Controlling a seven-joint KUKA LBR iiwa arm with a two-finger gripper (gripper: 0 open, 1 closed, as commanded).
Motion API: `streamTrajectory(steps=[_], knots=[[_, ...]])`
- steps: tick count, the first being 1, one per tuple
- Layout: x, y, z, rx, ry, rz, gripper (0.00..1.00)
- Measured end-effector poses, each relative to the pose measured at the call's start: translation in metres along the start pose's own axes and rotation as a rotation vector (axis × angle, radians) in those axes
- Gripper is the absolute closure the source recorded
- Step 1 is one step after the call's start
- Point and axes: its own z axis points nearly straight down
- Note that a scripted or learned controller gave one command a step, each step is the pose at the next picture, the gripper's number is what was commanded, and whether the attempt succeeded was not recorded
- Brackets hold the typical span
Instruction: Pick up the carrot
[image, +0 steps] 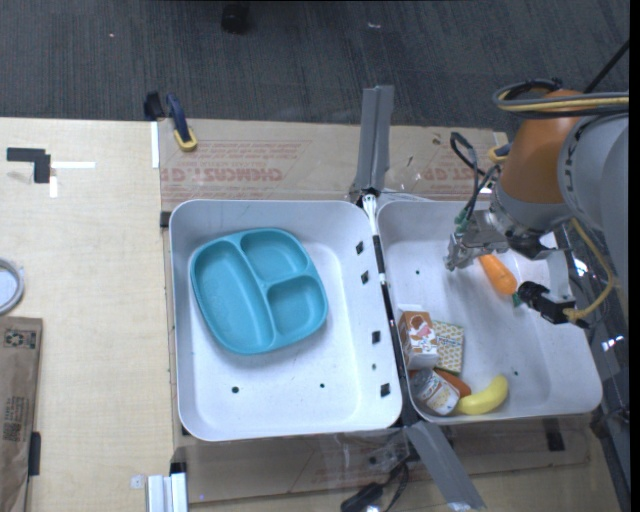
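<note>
Two bins on table: carrot (497, 274) lies in right bin (560, 385) just beside claw (466, 248), which hovers low for a grab, its grip state impossible to tell.

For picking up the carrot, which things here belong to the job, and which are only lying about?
Belong to the job:
carrot
gripper
right bin

Only lying about:
blue divided plate
left bin
banana
small carton
can

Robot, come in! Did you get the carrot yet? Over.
Gripper low in the right bin, beside the carrot. Carrot lying on the bin floor, not seen between the fingers. Nothing on top of it.
</note>
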Motion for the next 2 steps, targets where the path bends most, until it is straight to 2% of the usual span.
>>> streamTrajectory(steps=[1, 2], knots=[[-0.066, -0.035, -0.001, 0.002, 0.001, -0.038, 1.0], [-0.051, 0.011, -0.061, 0.0, 0.0, 0.079, 1.0]])
